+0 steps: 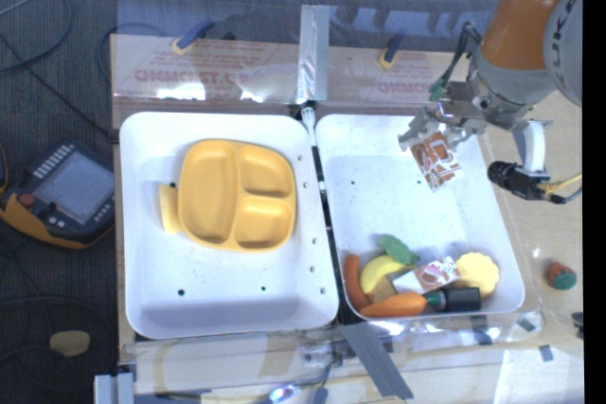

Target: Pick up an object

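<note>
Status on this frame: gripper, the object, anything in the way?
Gripper over right bin, shut on a small brown-and-white packet, lifted clear. Other toys piled at the bin's near edge. Yellow tray in left bin. Nothing in the way.

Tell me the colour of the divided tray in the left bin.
Yellow-orange all over; the divided tray shows plainly in the camera view.

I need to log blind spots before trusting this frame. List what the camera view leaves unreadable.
- End effector: whether it truly grips the small brown-and-white packet hanging just under it; the contact is too small and blurred.
- Packet: its print is too small to read.
- Pile in the right bin: the carrot and banana partly overlap their neighbours, hiding what lies beneath.
- Arm: cut off by the top and right edges.
</note>
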`<state>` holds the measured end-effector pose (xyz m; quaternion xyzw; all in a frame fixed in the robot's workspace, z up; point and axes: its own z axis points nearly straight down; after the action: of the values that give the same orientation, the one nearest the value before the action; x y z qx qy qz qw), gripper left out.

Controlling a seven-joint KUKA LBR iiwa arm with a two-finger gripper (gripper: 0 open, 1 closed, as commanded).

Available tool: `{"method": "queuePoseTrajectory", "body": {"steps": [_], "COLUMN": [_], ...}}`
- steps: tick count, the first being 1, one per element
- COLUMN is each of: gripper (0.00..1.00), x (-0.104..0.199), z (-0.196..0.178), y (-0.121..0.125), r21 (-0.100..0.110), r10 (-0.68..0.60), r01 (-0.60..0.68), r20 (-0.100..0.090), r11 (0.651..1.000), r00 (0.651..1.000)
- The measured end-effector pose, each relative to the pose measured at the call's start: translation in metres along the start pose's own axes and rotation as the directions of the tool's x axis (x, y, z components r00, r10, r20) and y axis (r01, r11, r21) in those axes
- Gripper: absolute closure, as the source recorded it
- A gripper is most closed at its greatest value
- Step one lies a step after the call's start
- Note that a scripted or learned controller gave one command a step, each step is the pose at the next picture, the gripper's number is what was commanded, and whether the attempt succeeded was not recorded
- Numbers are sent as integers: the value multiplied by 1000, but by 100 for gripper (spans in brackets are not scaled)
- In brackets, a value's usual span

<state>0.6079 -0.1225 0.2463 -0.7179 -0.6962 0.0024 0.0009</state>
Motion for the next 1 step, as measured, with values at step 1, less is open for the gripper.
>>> {"method": "queuePoseTrajectory", "body": {"steps": [1], "gripper": [0], "x": [0], "z": [0], "y": [0], "r21": [0], "r10": [0], "r01": [0], "r20": [0], "r11": [1000], "r00": [1000]}}
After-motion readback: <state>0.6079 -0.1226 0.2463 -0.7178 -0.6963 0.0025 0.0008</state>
